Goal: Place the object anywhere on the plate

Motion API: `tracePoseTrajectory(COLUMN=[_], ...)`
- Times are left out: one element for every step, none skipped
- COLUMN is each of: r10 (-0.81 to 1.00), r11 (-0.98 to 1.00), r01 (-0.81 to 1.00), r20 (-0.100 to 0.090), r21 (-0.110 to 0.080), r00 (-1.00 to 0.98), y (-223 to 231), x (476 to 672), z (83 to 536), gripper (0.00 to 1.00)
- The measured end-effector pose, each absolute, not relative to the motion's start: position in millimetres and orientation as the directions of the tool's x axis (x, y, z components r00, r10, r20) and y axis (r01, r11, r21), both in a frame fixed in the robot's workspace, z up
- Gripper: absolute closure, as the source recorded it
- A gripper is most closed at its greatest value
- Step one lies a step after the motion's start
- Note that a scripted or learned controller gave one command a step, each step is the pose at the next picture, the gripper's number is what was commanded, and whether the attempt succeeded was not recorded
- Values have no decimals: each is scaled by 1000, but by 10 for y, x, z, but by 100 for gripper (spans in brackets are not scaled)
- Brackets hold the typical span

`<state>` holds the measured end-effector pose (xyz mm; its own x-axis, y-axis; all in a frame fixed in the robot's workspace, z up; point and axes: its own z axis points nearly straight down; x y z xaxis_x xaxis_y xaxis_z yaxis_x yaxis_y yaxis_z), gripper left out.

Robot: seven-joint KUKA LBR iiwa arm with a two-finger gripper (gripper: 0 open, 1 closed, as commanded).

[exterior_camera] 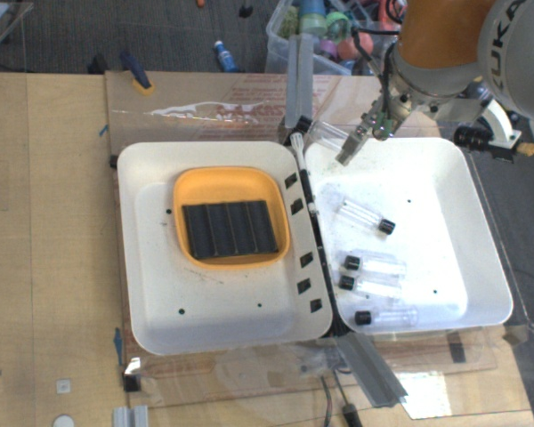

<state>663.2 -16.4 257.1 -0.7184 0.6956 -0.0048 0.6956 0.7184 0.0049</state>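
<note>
Hovering over the right bin (481, 238) at its 11 o'clock corner, the gripper (365, 138) is showing fingers whose spread I cannot tell. Four clear vials (365, 215) are lying in that bin toward 7 o'clock, while the orange plate (231, 185) is sitting in the left bin (142, 265), carrying a black ribbed block (230, 229).

A robotics lab: KUKA arm (463, 25) over two white bins (133, 238).

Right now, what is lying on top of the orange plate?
A dark ribbed rectangular block lies flat on the orange plate, covering most of its middle. The plate surface under the block is hidden.
</note>
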Motion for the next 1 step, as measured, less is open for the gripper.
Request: tracePoseTrajectory(r10=[487], r11=[873], r01=[487], r20=[-1], r21=[2], r00=[-873], y=[-436], x=[6567], z=[2102], gripper=[100])
